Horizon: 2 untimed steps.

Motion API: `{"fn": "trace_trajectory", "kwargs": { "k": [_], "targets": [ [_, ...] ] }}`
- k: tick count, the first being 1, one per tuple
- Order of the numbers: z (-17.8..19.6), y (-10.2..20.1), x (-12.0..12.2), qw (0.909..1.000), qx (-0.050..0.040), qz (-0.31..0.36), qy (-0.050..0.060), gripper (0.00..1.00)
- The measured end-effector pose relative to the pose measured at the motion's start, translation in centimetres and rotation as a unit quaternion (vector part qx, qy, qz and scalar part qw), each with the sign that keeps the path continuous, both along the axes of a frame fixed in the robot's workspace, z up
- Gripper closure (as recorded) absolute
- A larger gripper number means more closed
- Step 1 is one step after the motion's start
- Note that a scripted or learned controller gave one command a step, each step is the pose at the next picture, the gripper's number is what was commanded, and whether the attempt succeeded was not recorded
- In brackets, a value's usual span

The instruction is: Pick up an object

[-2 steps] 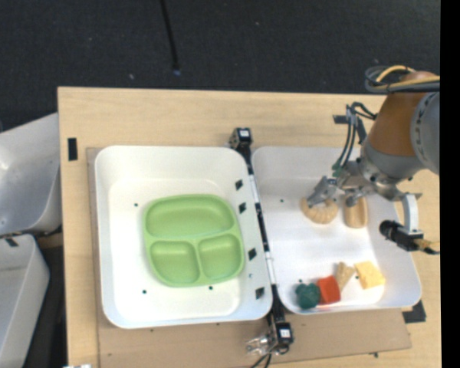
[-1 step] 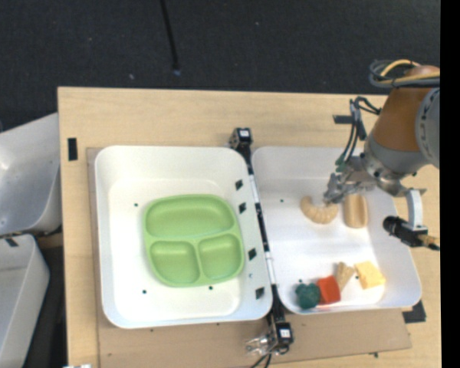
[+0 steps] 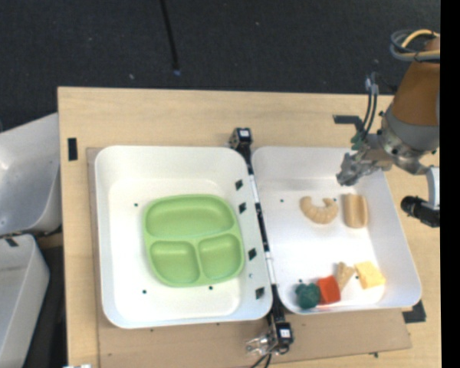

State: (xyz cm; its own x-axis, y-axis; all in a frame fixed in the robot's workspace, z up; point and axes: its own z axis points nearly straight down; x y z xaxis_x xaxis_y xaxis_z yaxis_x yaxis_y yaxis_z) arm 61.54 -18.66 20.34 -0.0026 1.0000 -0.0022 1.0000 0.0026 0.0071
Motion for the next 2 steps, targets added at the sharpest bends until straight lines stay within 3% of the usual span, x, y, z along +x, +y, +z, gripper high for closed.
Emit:
{"fn": "trace_trajectory", "kwargs": {
  "k": [1,2],
  "targets": [
    [4.5,-0.1,0.1,1.0,0.0002,0.0,0.001,1.0],
    [4.4,5.2,0.2,1.0,0.0013,0.002,0.003,1.0]
  ]
}}
